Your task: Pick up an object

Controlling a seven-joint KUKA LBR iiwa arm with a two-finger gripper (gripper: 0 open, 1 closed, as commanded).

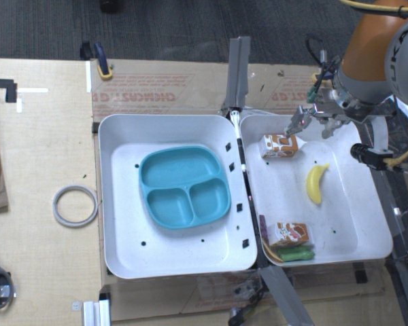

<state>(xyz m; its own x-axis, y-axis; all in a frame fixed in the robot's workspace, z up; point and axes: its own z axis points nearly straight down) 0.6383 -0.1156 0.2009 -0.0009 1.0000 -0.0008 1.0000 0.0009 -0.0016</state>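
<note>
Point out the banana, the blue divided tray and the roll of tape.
banana (pixel 315 183): camera view, middle of its curve.
blue divided tray (pixel 183 170): camera view, central ridge.
roll of tape (pixel 58 212): camera view, left side of ring.

Bright even overhead light, soft shadows inside white bins (pixel 115 202), mild glare, slight softness overall

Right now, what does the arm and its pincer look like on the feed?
The arm has a grey body with a rounded orange band above the wrist. A yellowish cable loops over its top, and dark cables run along the wrist. The pincer is small, metallic grey.
</note>
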